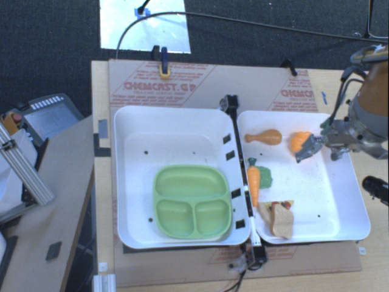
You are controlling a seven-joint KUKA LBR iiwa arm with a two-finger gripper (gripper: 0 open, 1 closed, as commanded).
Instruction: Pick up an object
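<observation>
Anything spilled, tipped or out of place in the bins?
Nothing stands out. The green tray lies flat in the left bin; the drumstick, orange, carrot and sandwich lie apart inside the right bin.

Place: a robotics lab.
Evidence: 2 white bins clamped on a cardboard-covered bench; a teach pendant is seen.

Orange object half behind the hand; arm cut off at right edge.
</observation>
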